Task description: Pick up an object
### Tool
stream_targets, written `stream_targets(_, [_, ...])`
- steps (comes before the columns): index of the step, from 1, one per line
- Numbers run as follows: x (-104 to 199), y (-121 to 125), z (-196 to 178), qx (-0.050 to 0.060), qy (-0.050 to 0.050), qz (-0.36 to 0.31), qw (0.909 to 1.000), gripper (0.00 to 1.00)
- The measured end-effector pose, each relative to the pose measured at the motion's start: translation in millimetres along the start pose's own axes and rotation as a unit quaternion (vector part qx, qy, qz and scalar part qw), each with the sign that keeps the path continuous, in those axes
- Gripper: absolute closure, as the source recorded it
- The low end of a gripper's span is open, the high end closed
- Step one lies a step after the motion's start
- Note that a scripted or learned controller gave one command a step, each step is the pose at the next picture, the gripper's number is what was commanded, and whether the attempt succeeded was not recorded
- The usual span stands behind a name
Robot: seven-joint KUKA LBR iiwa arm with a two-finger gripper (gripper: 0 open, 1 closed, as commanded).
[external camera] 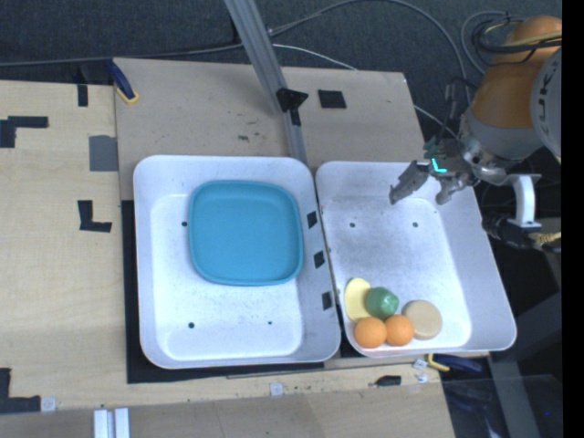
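Note:
My gripper hangs over the far right part of the right bin, its two fingers spread apart with nothing between them. Small round objects lie bunched at that bin's near edge: a yellow piece, a green ball, two orange balls and a tan disc. They lie well below the gripper in the view. A blue square plate rests in the left bin.
A grey metal pole slants across the bench behind the bins. Cables loop at the back right. Black clips sit along the divide between the two bins.

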State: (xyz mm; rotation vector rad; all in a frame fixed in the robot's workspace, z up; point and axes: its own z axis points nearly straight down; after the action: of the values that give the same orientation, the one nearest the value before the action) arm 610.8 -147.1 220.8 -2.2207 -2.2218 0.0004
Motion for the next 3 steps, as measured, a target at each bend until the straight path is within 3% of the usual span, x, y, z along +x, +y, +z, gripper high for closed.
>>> stream_targets(1, [0.0,0.0,0.1,0.0,0.0,0.0,1.0,0.0])
stream_targets(3, [-10.8,-0.9,102.5,0.003,0.0,0.0,1.0,0.0])
